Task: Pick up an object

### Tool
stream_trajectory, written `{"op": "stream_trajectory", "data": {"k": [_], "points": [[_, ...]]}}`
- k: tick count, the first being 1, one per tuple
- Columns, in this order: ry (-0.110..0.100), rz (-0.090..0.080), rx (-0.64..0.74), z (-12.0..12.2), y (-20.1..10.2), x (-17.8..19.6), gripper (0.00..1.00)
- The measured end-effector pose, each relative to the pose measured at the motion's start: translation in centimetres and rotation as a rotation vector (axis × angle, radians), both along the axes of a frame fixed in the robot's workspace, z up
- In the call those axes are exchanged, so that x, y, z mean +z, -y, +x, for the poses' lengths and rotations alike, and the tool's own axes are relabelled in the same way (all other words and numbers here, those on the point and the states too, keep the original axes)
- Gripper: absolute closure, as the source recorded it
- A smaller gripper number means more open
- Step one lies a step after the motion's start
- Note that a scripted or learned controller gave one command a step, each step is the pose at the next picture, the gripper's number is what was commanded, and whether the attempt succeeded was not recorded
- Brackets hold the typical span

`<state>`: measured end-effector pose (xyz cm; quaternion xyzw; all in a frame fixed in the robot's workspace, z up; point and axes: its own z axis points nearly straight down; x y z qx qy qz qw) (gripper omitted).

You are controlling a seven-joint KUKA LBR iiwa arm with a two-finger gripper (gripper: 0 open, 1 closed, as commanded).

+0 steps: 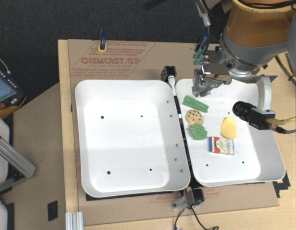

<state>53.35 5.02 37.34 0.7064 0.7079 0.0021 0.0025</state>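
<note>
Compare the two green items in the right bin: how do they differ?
The green bar is long, narrow and smooth, lying at a slant nearest the end effector; the green waffle-textured piece is squat, rounded and covered in a bumpy grid. The bar sits above the cookie, the textured piece below it. Both are green, lie flat, and rest near the right bin's left wall.

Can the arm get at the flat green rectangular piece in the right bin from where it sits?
Probably yes. The gripper hangs just above and beside the flat green rectangular piece, which lies apart from the round brown cookie, with nothing over it.
</note>
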Motion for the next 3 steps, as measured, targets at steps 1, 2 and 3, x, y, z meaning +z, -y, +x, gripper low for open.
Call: {"op": "stream_trajectory", "data": {"k": [1,2,3], "points": [[-0.014,0.0,-0.005,-4.7,1.6,-3.3,1.0],[-0.011,0.0,0.001,2.3,-1.6,-11.3,1.0],[-0.008,-0.002,-0.012,-0.8,7.4,-8.5,1.0]]}}
